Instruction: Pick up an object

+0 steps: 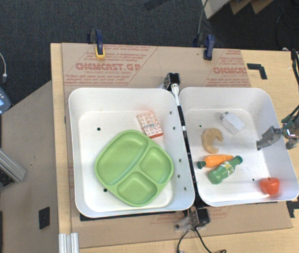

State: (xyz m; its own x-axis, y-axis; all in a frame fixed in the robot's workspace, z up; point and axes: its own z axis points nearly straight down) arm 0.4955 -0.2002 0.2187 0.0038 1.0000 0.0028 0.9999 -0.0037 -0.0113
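Reaching in over the right bin's right rim, the gripper hangs with nothing visible between its fingers, though whether they are spread or closed I cannot tell. In that bin lie a grey block, a tan curved piece, a carrot, a green bottle and a red piece. The left bin holds a green divided plate and a small red-and-white packet.

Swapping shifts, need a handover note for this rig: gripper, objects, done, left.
Gripper: at right bin's right side, nothing seen between its fingers; open or shut unclear.
Right bin: orange carrot, green bottle, tan curved piece, grey block, red item.
Left bin: green divided plate, red-and-white small box.
Done: nothing picked yet.
Left: grasp and lift one object.
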